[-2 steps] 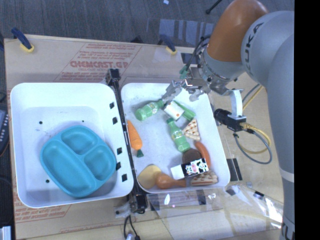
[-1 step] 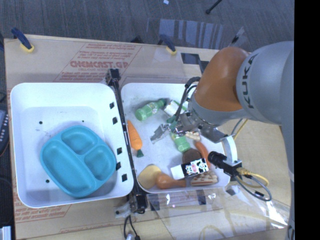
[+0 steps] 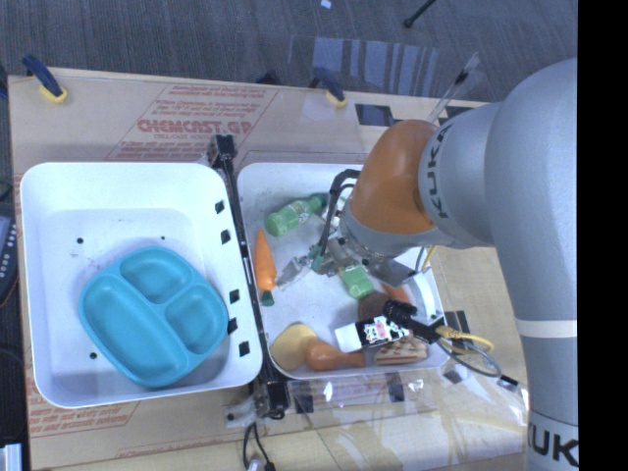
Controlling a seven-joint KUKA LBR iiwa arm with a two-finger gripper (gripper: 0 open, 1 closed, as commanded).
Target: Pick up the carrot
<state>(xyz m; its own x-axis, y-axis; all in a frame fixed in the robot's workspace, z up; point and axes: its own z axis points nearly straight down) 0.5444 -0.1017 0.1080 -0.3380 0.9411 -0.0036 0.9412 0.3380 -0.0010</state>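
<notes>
The carrot (image 3: 264,263) is orange and lies lengthwise along the left wall of the right bin (image 3: 294,180), its tip pointing to the far side. My gripper (image 3: 310,260) hangs low over the middle of that bin, a short way right of the carrot and apart from it. Nothing is visibly held. The grey arm with its orange band (image 3: 392,189) covers the bin's right part.
A green bottle (image 3: 291,214) lies just beyond the gripper, and a small green block (image 3: 356,283) sits to its right. A tan and orange-brown piece (image 3: 312,351) and a toast-like slice (image 3: 402,353) lie at the near wall. The left bin (image 3: 59,189) holds a blue divided plate (image 3: 152,312).
</notes>
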